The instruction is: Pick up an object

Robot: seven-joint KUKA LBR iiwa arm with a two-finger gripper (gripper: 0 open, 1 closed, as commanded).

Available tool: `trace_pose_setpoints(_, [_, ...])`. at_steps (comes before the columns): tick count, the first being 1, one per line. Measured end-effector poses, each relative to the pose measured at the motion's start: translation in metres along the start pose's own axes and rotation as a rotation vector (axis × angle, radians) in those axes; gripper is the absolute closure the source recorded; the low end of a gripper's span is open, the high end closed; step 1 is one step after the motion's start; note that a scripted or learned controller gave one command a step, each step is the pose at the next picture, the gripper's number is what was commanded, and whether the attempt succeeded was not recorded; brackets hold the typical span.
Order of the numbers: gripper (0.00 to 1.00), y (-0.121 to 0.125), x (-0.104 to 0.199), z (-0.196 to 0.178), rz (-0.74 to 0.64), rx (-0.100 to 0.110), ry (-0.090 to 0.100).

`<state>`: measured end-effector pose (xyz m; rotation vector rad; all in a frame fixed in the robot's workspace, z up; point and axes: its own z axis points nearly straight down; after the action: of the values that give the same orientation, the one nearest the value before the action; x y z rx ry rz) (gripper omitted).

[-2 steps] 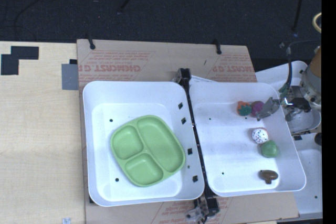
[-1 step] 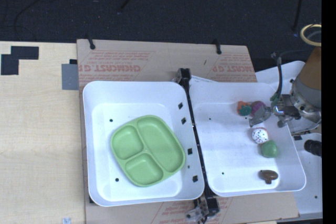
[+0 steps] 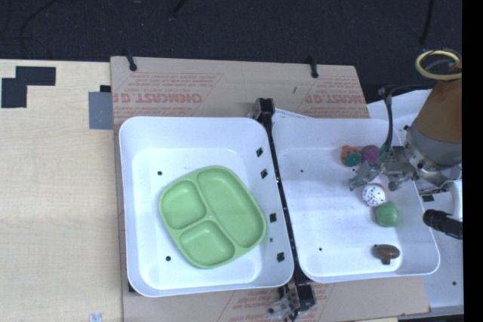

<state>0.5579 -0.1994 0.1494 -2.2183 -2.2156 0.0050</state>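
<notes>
Nearest the camera in right bin (image 3: 332, 268): small brown piece (image 3: 386, 253), close to front wall, well clear of gripper. Next back: green lump (image 3: 387, 216), rounded, no clear long axis. Touching or just beside it, slightly left and behind: white ball (image 3: 373, 196) with dark spots. Gripper (image 3: 381, 176) directly behind that ball, just above it in the frame, arm (image 3: 440, 117) entering from right. Fingers a blur of grey linkage; cannot tell how far apart jaws stand, and nothing visibly held between them. Further back-left of gripper: orange-teal piece (image 3: 351, 156) and magenta piece (image 3: 370, 154), touching each other, near rear of bin.

Key relation: ball sits just camera-side of jaws, near enough that a short drop toward the front would probably cover it. Green lump one step further the same way and a touch right. Magenta/orange pair on the opposite side, back-left. Ball looks like the likeliest target, though that is a guess from proximity alone. Round shape, so no grasp axis to align; risk is rolling off into green lump or squirting out on closure.

Left bin (image 3: 143, 162) holds green divided tray (image 3: 211, 216), three compartments, lying diagonal, well apart from gripper and not relevant to a short move.

Pick not yet made, judging by all pieces resting on bin floor.
</notes>
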Motion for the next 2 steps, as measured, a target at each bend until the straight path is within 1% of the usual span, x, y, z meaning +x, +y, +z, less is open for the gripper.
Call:
trace_pose_setpoints(1, [1.0,0.0,-0.001,-0.012,0.002,-0.003,-0.001])
trace_pose_setpoints(2, [1.0,-0.004,0.001,-0.075,-0.003,-0.01,-0.003])
